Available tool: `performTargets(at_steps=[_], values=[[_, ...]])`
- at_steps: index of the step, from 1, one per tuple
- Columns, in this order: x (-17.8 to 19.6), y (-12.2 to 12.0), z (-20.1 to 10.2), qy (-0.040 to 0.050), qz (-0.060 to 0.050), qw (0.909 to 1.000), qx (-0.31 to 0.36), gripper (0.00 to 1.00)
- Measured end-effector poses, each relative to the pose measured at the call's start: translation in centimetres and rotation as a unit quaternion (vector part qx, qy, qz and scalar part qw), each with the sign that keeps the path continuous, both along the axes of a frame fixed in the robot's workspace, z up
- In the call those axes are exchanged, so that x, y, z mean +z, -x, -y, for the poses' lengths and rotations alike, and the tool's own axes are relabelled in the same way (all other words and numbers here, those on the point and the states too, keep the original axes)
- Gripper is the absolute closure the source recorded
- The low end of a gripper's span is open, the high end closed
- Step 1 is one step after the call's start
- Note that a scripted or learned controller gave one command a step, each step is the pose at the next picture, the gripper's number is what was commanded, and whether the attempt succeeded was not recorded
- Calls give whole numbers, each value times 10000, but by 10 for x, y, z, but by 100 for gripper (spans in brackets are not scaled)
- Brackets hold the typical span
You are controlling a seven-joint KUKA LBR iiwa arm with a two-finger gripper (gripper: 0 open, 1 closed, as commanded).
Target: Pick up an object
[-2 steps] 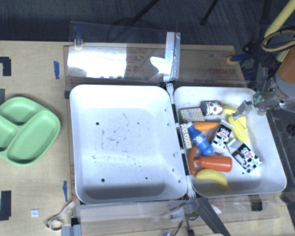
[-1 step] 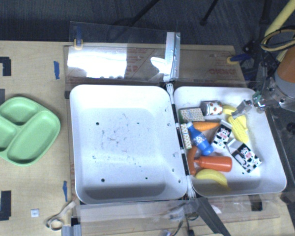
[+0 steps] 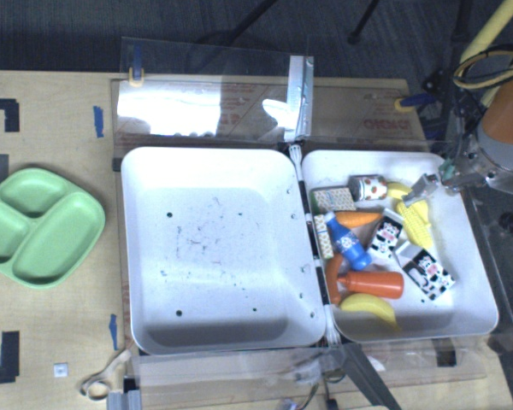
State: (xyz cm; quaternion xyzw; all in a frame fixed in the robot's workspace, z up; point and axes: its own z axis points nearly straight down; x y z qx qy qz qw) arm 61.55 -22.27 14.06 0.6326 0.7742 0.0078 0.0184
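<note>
From my seat, nearest the lower rim of the right bin (image 3: 483,314) lie a yellow banana (image 3: 369,307) and a red tube (image 3: 374,283), the heap stretching up past a blue bottle (image 3: 346,241) to a small can (image 3: 369,187); no label reads. The left bin (image 3: 154,254) offers bare floor. The gripper (image 3: 427,184) hangs at the right bin's far right edge over a yellow corn cob (image 3: 417,216), grip state indiscernible.

The arm (image 3: 504,135) is cut off by the right edge, the gripper (image 3: 427,184) is too small and blurred to read, and in the right bin (image 3: 474,254) an orange carrot (image 3: 356,219) lies partly under a blue bottle (image 3: 346,242).
</note>
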Motion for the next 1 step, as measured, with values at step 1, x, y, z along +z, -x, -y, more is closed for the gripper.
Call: performTargets(at_steps=[1], values=[[27,27,-1,-43,-177,9993,316,0]])
